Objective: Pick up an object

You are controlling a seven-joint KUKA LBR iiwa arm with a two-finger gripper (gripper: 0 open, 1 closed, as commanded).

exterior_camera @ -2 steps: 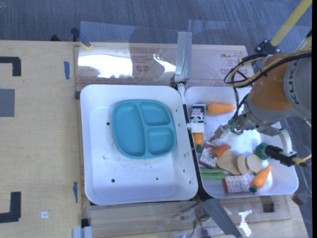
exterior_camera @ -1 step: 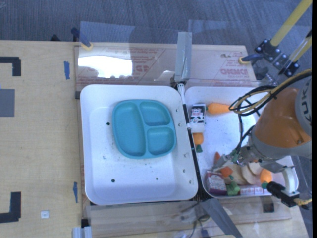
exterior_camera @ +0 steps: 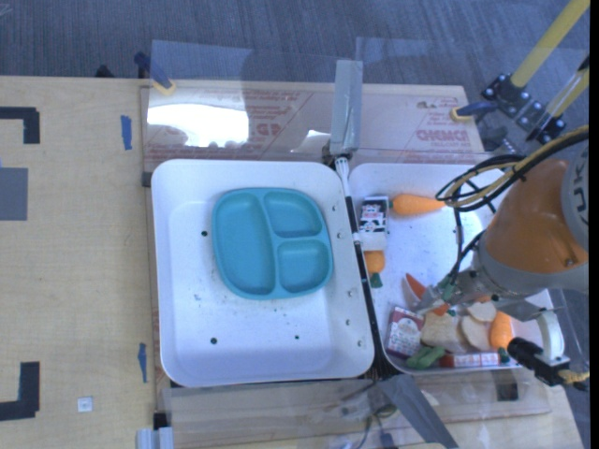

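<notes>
The tool hangs low over the near end of the right bin, above a heap of toy food; whether it is spread or pressed together cannot be told. Directly under and beside it lie bread slices, an orange piece, a green piece and a red-and-white packet. Farther away, a carrot lies crosswise, tip pointing toward the arm's side, next to a small black-and-white carton with unreadable print. Well to the tool's far side, the left bin holds a teal divided plate.
</notes>
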